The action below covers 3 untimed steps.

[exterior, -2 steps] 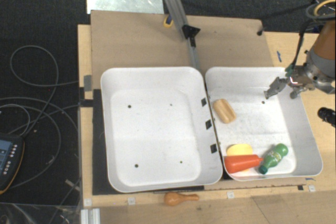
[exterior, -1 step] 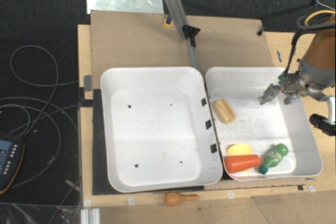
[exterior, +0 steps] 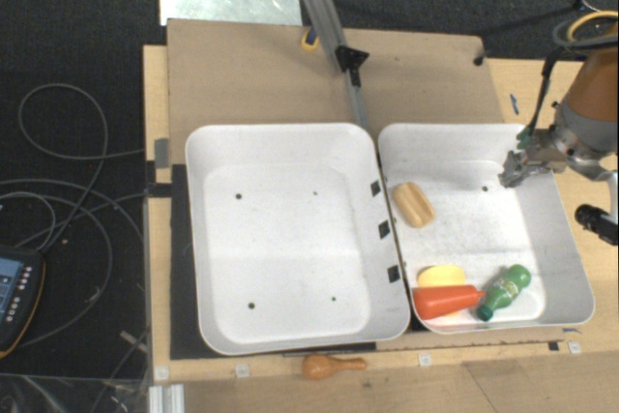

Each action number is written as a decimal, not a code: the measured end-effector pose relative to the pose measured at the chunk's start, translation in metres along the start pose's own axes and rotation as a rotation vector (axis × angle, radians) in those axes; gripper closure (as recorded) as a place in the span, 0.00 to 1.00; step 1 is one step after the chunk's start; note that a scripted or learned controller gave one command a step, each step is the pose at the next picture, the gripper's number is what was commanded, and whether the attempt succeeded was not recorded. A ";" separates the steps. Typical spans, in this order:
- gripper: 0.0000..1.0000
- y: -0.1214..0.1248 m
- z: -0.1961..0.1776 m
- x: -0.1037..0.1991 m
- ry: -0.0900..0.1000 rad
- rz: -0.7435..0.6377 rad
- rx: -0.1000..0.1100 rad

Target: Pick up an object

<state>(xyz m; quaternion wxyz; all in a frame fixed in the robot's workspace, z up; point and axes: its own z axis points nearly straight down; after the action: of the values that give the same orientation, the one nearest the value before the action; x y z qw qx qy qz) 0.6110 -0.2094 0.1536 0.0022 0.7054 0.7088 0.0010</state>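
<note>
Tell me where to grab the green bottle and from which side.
Grip the green bottle across its wider body, coming straight down from above. It lies flat and slanted, neck end touching the orange carrot, so the body end toward the bin's right wall looks freer. The claw is near the far right rim.

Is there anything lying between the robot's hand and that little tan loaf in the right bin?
Nothing visible: the hand hangs at the right bin's far right, and bare white floor runs from it to the tan loaf.
</note>
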 end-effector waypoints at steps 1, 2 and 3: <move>1.00 0.007 -0.046 0.001 0.000 -0.003 -0.002; 1.00 0.002 -0.103 0.007 -0.001 -0.003 -0.004; 1.00 0.003 -0.132 0.007 0.000 -0.002 -0.001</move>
<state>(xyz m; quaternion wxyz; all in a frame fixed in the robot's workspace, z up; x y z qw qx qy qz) 0.6134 -0.2022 0.2860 0.0027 0.7046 0.7096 0.0014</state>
